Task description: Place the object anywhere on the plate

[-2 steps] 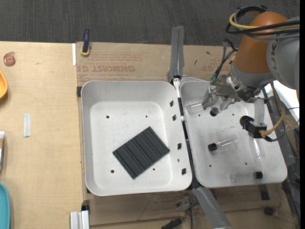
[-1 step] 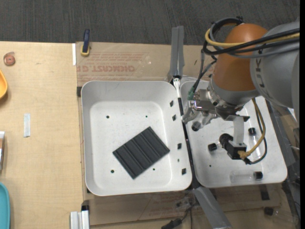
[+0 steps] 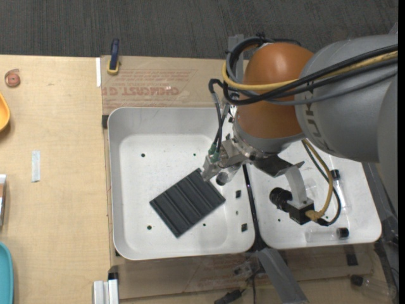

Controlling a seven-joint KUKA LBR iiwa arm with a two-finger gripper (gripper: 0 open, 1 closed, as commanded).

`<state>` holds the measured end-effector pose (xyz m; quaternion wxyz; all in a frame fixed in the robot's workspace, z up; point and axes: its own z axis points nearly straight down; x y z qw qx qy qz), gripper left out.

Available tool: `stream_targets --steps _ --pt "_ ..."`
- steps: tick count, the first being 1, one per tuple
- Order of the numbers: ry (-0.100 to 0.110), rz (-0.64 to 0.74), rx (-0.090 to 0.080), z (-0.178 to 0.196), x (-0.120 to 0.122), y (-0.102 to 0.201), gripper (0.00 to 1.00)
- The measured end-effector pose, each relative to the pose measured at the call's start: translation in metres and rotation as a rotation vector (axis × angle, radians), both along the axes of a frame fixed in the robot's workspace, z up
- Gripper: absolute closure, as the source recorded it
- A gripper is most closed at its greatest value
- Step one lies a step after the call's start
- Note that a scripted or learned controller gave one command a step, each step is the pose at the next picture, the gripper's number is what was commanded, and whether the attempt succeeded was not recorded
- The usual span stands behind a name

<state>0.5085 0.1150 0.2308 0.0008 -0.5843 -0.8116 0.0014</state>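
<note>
A: Where's the arm [image 3: 329,87] rn?

B: Reaching in from the right, grey w/ the orange band [image 3: 275,94] sitting big over the seam btw the two bins. The tool [image 3: 218,170] hangs below it, low over the right part of the left bin [image 3: 126,144].

A: Tool apart or together?

B: Can't tell, too small and cluttered at the tip from this angle.

A: And the plate?

B: Dark ribbed rectangular plate [image 3: 187,202], lying flat on the left bin's floor, turned at a diagonal, center-ish toward the near side. Its far-right corner is just beside the tool tip; touching or not, can't say.

A: The object?

B: Can't make out anything btw the tool's tips. Nothing I'd call it for sure.

A: Right bin?

B: Right bin [image 3: 354,233] is mostly under the arm. Black fittings and a yellowish cable [image 3: 330,198] loop over it.

A: Rest of the tabletop?

B: Cardboard sheet [image 3: 158,84] w/ red print beyond the left bin, blue clip [image 3: 114,48] at its far-left corner. Wooden tabletop [image 3: 57,170] to the left.
</note>
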Motion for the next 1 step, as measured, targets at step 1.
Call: stream_targets --steps 1 --pt "0.000 0.000 0.000 0.0001 0.0001 -0.0003 0.00"
